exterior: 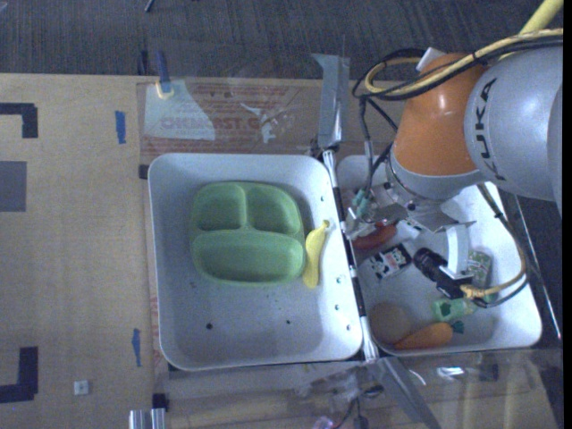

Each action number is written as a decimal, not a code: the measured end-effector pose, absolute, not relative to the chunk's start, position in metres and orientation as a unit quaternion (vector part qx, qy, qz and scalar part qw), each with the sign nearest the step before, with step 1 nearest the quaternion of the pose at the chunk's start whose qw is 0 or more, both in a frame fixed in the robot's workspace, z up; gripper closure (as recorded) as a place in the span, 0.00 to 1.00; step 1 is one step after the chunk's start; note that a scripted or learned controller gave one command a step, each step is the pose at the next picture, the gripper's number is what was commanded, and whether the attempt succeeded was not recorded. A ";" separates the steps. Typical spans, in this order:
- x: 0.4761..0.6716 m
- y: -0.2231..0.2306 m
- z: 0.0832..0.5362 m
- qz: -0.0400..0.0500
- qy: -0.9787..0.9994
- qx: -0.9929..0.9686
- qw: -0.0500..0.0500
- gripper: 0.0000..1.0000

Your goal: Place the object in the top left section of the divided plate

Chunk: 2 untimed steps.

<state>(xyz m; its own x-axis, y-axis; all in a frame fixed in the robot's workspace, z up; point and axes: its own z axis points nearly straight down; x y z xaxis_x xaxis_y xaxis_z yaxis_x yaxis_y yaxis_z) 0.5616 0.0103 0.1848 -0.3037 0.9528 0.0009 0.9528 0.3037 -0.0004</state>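
A green divided plate lies in the left bin, its two small sections toward the top and one large section below. A yellow banana lies just right of the plate, against the bin's right wall. My gripper hangs under the orange wrist band over the left part of the right bin. It is low over a red object, and the wrist hides much of it. A carrot and a tan rounded object lie at that bin's lower edge.
A small green item and a pale green item sit in the right bin beside black cabling. The ridge between the bins runs right next to the gripper. Clear plastic sheeting lies above the left bin.
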 end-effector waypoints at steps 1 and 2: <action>0.562 0.010 0.185 0.000 -0.807 -0.590 0.000 0.00; 0.479 -0.019 0.184 0.000 -0.765 -0.644 0.001 0.00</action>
<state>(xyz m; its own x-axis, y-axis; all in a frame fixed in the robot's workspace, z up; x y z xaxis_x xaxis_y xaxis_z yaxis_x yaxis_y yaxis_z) 0.4793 -0.0188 0.1840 -0.1701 0.9854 0.0009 0.9854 0.1701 -0.0016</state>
